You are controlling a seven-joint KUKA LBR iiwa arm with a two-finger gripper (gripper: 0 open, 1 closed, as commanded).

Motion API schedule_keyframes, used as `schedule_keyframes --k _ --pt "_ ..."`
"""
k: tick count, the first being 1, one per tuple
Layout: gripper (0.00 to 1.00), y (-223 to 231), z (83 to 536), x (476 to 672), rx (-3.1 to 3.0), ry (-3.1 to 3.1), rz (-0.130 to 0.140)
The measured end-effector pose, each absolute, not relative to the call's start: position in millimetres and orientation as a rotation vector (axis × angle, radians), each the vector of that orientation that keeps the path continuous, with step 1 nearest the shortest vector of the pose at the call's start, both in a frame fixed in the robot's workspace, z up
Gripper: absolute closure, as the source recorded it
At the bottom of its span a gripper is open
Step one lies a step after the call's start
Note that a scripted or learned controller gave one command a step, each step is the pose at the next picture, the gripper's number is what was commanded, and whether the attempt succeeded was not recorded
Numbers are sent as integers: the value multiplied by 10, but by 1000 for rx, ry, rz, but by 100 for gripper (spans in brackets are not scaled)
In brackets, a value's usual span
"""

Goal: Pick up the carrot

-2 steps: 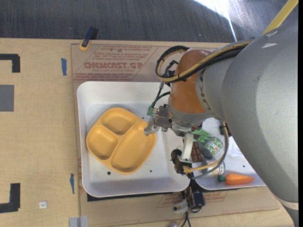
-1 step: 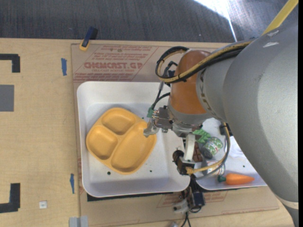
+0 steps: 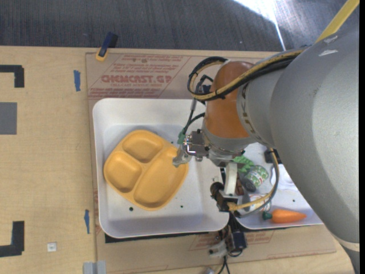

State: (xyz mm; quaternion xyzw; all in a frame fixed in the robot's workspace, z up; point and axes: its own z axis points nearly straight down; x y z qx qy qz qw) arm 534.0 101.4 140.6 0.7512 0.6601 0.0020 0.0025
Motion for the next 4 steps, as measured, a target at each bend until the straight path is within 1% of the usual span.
schedule_keyframes --k 2,4 --pt "0 1013 1402 5338 2333 2097 5" --pt "0 1004 1392 5322 2222 2222 -6"
